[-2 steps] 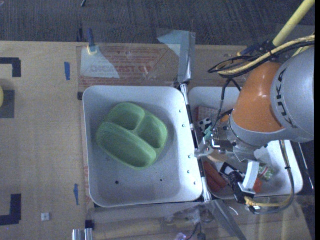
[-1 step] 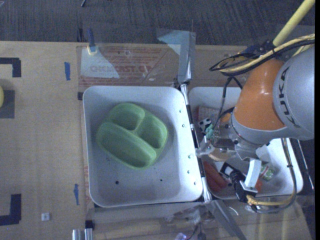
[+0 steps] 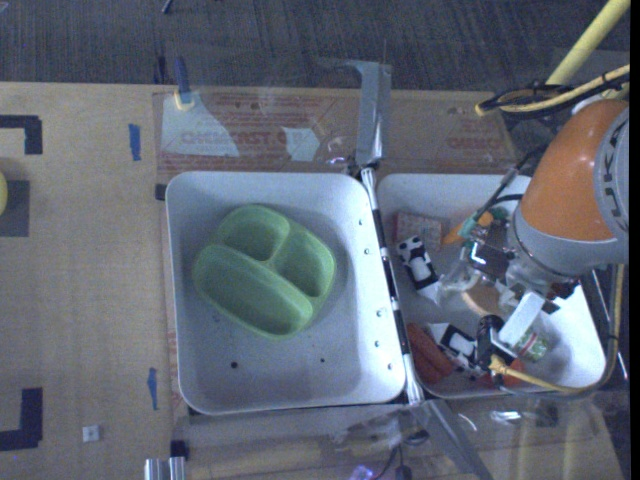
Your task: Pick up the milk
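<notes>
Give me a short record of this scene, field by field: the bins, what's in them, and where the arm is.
left bin: holds a green divided plate
right bin: holds the milk, a black-and-white carton near its left wall, among other items
arm: over the right bin, right of the milk
milk status: resting in the bin

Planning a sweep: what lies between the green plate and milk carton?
Only bare floor and the bins' adjoining walls, left of the milk carton; camera view.
</notes>
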Controlling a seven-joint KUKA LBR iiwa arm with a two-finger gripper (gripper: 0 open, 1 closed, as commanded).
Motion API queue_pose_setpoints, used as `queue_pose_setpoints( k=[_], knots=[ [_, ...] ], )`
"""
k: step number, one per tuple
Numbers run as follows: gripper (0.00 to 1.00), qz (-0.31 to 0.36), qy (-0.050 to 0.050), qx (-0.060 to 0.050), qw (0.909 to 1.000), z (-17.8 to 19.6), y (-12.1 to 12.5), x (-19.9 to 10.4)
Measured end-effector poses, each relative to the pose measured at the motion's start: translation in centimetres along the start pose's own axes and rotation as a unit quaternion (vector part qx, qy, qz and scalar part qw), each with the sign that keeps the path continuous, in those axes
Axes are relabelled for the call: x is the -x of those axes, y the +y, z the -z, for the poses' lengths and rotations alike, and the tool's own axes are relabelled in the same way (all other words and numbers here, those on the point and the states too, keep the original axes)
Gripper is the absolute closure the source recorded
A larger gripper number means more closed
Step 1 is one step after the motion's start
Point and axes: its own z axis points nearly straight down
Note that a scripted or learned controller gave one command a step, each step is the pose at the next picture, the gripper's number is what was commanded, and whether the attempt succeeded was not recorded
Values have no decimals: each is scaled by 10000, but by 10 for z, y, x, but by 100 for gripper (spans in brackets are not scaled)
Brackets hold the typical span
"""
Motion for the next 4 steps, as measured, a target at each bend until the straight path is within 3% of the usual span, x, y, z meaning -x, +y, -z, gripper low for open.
queue_pose_setpoints(
  k=[1,3,4],
  knots=[
    [100,-864,-2,0,9963,4,-28,-52],
    [100,-830,-20,-21,9965,23,-28,-54],
    [100,-292,-1,-19,9996,8,-3,-3]
  ],
)
